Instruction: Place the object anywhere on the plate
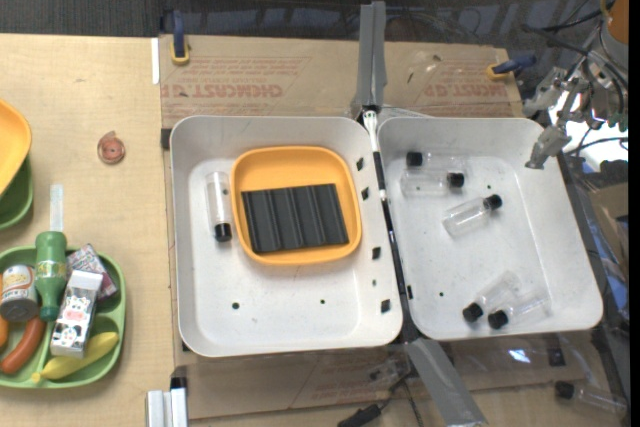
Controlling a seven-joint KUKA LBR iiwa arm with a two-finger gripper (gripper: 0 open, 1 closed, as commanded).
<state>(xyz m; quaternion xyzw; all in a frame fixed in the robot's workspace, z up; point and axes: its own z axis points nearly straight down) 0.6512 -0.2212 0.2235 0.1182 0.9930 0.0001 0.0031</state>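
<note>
Clear plastic vials with black caps point(470, 213), strewn across the right-hand white bin point(560, 245): one pair near 11 o'clock in that bin, one near its centre, another pair down at 5 o'clock. Lying flat and loose, well apart from the target, so probably the stock to pick from. Orange rounded-square plate point(295, 165) set in the left-hand white bin point(190, 295), toward 12 o'clock of it, carrying a dark grey ribbed mat point(295, 218) that looks meant to keep a round thing from rolling off. One more single capped vial point(218, 203) lying just beside the plate's 9 o'clock rim, not on it. Claw point(545, 150) poised at the right bin's 2 o'clock corner, above the rim and away from every vial; whether clenched or released cannot be told, and nothing seen in its hold. Between stock and plate, only the two adjoining bin walls and the grey divider post point(371, 55) at 12 o'clock to clear. Off at 9 o'clock on the wooden tabletop point(80, 95), a green plate of toy food point(100, 355) and a small pink disc point(111, 149), out of the way.
</note>
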